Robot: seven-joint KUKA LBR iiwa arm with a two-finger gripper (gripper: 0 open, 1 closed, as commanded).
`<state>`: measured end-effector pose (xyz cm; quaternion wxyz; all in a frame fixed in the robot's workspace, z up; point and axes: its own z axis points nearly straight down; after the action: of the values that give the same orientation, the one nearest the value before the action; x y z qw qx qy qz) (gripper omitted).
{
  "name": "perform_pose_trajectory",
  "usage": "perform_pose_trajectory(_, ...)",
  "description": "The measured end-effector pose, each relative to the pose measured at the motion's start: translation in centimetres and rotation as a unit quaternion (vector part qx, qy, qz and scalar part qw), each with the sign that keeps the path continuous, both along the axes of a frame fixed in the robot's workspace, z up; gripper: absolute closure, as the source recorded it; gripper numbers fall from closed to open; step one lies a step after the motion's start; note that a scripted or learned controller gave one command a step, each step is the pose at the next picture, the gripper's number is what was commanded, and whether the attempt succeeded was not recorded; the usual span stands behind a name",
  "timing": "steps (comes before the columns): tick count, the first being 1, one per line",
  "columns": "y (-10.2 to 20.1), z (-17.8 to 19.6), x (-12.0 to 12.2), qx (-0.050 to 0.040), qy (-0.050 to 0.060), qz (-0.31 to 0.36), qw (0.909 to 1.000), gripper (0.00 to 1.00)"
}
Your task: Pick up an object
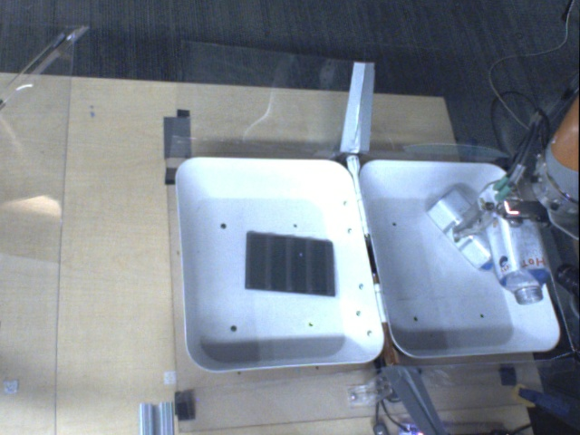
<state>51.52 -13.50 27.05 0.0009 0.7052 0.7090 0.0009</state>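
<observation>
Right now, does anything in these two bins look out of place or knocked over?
One thing: a clear plastic bottle lies on its side near the right bin's right wall, under the gripper. The dark ribbed panel sits flat and square in the left bin. Nothing looks spilled.

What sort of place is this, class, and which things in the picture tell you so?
Most likely a robotics lab bench: two white bins, left and right, a gripper reaching into the right one over a bottle, and loose cables.

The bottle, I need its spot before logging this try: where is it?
In the camera view, the bottle lies in the right bin, by its right wall, beside the gripper.
</observation>
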Motion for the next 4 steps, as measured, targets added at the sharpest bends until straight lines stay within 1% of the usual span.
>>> perform_pose_trajectory(1,-2.6,-8.4,3.7,0.0,0.0,0.036,0.9994,0.0)
perform_pose_trajectory(2,-7.0,-8.4,5.9,-0.0006,-0.002,0.049,0.9988,0.0)
perform_pose_trajectory(3,-5.3,-13.1,10.8,-0.0009,-0.002,0.169,0.9855,0.0)
perform_pose_trajectory(4,-6.5,-16.7,11.3,-0.0018,-0.004,0.209,0.9778,0.0)
